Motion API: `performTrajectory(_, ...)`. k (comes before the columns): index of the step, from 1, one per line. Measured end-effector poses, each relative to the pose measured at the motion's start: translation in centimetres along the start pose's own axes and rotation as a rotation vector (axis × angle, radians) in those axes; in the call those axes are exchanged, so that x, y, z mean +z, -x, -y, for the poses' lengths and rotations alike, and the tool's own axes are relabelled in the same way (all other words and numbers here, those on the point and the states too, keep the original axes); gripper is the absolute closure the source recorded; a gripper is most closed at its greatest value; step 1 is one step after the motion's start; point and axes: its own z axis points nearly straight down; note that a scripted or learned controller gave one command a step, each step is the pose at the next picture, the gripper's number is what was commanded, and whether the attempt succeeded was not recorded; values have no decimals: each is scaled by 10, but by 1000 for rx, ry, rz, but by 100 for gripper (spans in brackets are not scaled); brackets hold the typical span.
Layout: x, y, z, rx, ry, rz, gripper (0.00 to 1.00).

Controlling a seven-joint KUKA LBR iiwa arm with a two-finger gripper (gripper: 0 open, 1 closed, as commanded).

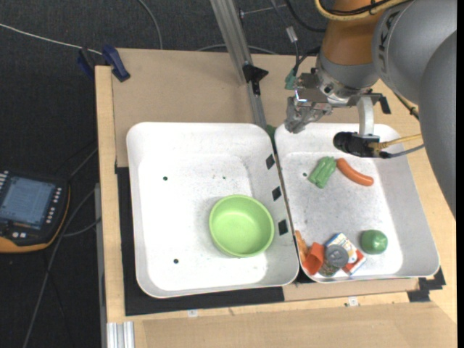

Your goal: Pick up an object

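Seen from above at a slant: two shallow white bins side by side on a tan tabletop (181, 78). In the left bin (152, 158), a light green bowl (241, 225), upright, near the front right part, close to the divide between the bins. In the right bin (406, 216), several small things: a green pickle-like piece (322, 172) toward the far middle, tilted; just to its right an orange-red sausage-like piece (354, 173), lying slantwise, close beside but apparently not touching. At the near edge, a cluster: an orange scoop-like piece (313, 256) at the left, a small grey round thing (336, 255) on a colourful packet (351, 251), touching one another. Right of the cluster, a round green ball-like fruit (374, 241), slightly apart from the packet.

Grey arm with orange band (355, 20) reaching in from the right and far side. Gripper (297, 124) hanging over the far left corner of the right bin, pointing down, well apart from the pickle piece and the rest. Nothing visible between the fingers; tips close together, though whether fully closed cannot be told from this angle. A black part (355, 144) with a thin cable just right of the gripper, above the far side of the bin.

Off the tabletop at the left, a handheld control pad (27, 209) on dark floor.
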Motion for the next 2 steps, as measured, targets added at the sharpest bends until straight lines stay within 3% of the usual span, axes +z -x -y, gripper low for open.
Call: performTrajectory(2,2,-96,2,0,0,0,100)
